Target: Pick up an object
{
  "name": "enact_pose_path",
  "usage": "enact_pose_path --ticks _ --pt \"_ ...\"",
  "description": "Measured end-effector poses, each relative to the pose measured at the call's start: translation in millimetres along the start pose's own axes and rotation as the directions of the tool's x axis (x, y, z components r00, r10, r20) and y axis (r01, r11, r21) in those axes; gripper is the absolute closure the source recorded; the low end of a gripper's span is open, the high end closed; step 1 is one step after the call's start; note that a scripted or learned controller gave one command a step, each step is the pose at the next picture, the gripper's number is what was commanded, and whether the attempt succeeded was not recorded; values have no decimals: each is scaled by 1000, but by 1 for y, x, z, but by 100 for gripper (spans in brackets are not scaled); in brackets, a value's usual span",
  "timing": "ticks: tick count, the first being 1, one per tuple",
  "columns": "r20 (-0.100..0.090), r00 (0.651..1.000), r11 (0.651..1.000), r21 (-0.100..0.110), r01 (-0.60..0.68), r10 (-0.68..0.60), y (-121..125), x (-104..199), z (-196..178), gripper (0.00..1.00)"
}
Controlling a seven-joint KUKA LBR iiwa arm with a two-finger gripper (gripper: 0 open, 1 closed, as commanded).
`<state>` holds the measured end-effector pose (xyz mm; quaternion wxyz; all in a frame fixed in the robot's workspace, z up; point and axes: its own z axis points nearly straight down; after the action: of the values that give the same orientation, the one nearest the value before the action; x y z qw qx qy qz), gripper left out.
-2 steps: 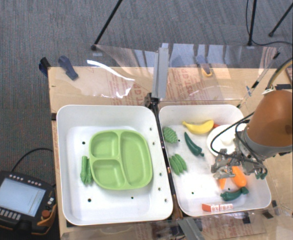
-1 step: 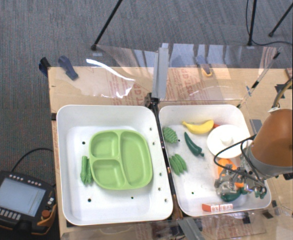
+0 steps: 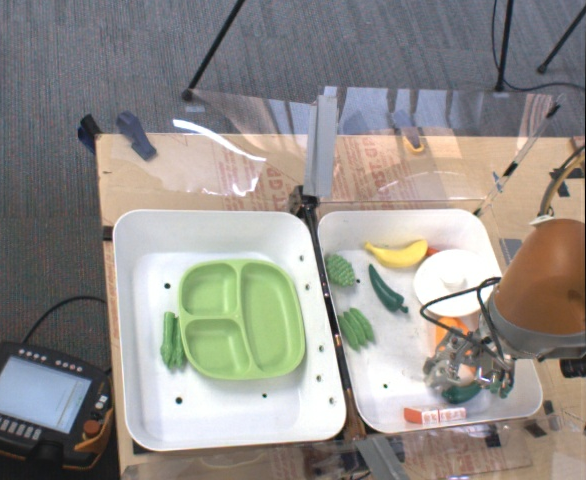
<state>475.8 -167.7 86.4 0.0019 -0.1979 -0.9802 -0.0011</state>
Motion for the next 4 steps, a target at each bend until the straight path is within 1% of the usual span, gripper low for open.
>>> enact_pose_path --ticks 1,2,3,4 --pt "3 984 984 0 -180 180 74 31 -41 100" --pt "4 997 997 1 83 -83 25 -9 -59 100" --pt "-2 978 978 0 209 -209 74 -19 1 100" --pt "7 983 983 2 185 -185 53 -96 -2 100"
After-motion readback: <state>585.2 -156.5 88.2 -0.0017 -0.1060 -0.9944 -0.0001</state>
